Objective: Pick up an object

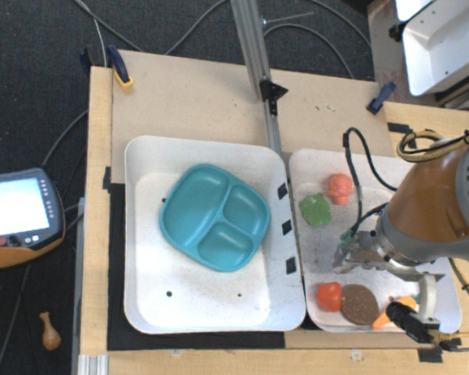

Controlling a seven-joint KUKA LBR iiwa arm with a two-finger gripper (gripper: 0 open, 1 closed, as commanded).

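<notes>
Nearest the lens: one small brown wooden knob (49, 331), lying on the floor off the bench's front left corner.

Item, claw (351, 256): mine, hanging low over the middle of the right bin (450, 312); I am not managing to tell how it is set, my own wrist covering it.

Item, pickable things, all sitting in the right bin: one pink ball (340, 188) and one green lump (316, 210) toward the back, apart from me; one red ball (329, 295) touching one brown disc (360, 304) at the front rim; one orange piece (392, 312) just beside the disc, partly hidden.

Item, left bin (139, 297): holding one teal divided plate (215, 217).

Item, beside the bench: one handheld pendant (13, 216).

Risks, as I am judging them: closing on bare bin floor between pieces; red ball rolling off the disc when nudged; dangling cable catching the pink ball.
</notes>
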